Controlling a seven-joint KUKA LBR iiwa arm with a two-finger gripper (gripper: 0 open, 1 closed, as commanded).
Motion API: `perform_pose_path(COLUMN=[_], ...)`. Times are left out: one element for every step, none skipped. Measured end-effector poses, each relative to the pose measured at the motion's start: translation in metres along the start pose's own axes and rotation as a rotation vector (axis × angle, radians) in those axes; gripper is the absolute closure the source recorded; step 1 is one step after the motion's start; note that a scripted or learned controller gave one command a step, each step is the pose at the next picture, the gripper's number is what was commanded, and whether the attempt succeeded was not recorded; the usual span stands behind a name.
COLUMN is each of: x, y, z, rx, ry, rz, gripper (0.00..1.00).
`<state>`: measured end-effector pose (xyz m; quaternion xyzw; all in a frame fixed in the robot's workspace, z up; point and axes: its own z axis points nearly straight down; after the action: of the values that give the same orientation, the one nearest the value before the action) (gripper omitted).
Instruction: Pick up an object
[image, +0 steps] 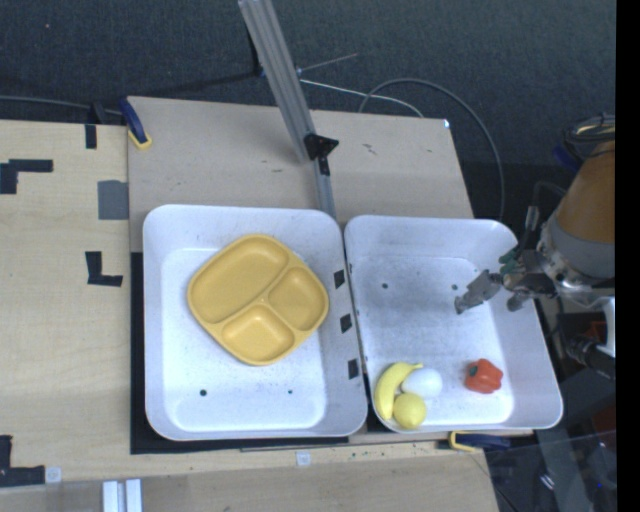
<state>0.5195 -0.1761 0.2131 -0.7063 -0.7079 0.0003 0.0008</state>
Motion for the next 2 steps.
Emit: perform_pose_path(x=[0.000,0.001], y=[0.000,-0.005], z=[0.000,0.044], rx=[0.000,0.005], ry=[0.000,0.000], rz=[0.000,0.001], gripper=[0.00,0.00])
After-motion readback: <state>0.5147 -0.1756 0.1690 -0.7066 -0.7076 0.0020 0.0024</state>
